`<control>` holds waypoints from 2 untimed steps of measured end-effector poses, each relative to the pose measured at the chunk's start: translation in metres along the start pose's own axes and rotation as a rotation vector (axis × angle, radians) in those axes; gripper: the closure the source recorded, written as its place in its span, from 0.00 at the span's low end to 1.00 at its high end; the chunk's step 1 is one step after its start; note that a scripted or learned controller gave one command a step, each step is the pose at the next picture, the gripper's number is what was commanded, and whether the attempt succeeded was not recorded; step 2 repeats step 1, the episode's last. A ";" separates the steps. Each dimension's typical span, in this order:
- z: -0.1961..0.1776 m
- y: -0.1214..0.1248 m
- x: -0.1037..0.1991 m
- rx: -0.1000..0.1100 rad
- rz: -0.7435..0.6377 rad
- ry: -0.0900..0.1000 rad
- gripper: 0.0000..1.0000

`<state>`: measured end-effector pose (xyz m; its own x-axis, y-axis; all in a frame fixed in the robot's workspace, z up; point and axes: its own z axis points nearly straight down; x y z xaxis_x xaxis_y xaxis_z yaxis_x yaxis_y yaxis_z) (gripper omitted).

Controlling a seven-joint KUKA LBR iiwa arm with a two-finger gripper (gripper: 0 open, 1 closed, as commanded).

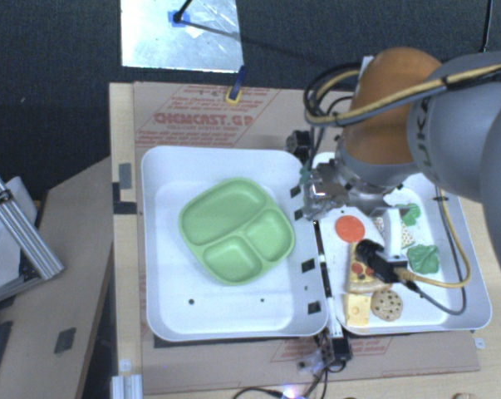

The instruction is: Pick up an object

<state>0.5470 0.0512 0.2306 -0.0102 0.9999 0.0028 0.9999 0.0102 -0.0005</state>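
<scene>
The gripper (340, 196) hangs low over the upper-left part of the right-hand shallow white bin (470, 293), close to the wall shared with its neighbour. The grey wrist and the orange band cover it from above, so I cannot tell whether it is released or clenched, and nothing can be seen held in it. Just below it lies the orange-red flat round disc (350, 228), the nearest piece and the likeliest target. It looks like toy food of hard plastic: probably light, stiff and rather smooth. Because it lies flat on the bin floor, the best hold would be across its width, pinching opposite points of the rim, with the tool coming straight down. A shallow pinch could skid off. Further out in the same bin lie a yellow-and-orange wedge (361, 279), a pale yellow square slice (357, 311) and a brown round cookie with dark chips (387, 303), packed close near the front-left corner. A green leafy piece (423, 258) sits to the right and a smaller green scrap (410, 215) lies above it. The cookie looks thicker and might give an easier grip. In the left-hand shallow white bin (163, 306), well apart from all this, a pale green three-compartment plastic plate (236, 229) rests at the centre.
</scene>
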 end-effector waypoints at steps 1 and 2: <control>-0.003 0.005 0.001 -0.002 0.004 -0.002 1.00; -0.003 0.005 0.001 -0.002 0.004 -0.002 1.00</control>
